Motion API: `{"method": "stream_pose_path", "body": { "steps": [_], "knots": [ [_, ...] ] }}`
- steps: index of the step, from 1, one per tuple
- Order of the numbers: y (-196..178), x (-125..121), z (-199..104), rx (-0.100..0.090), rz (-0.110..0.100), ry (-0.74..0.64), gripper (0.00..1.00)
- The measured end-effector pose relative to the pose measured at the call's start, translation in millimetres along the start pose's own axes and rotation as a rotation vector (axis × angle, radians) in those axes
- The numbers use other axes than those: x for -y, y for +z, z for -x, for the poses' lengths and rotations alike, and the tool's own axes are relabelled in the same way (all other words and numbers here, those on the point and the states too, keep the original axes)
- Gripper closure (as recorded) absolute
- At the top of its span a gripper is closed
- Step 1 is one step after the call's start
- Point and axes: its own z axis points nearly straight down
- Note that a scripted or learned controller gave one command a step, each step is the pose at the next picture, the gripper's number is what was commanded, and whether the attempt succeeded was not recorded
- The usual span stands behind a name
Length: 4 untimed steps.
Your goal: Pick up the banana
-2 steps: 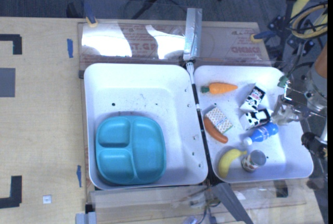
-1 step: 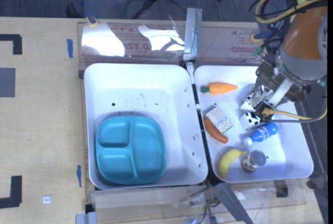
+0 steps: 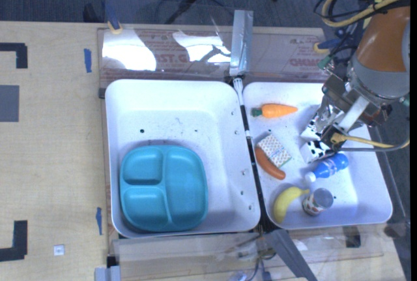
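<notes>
Banana [image 3: 287, 202] lay at right bin's [image 3: 371, 211] front edge, touching small can [image 3: 316, 201], long axis slanting up-right. Hand [image 3: 324, 134] hovered well apart, up-right of banana, above blue bottle [image 3: 330, 166]. Grip state: cannot tell.

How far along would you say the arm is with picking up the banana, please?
Nothing looks done yet: the banana lies at the front of the right bin, beside a small can. In hand: the gripper hangs over the bin's far right part, above a blue bottle, away from the banana. Left: moving over to the banana, closing on it and lifting.
</notes>
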Motion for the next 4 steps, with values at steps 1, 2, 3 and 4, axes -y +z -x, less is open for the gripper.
{"method": "stream_pose_path", "body": {
  "steps": [1,2,3,4],
  "knots": [
    [-22.2,-20.9,-108.9,-0.003,0.003,-0.071,1.00],
    [-41.4,4.6,-163.9,-0.004,0.005,-0.189,1.00],
    [-62.9,58.7,-241.5,-0.004,0.004,-0.139,1.00],
    [-93.4,102.0,-271.7,-0.005,0.007,-0.407,1.00]
  ]
}}
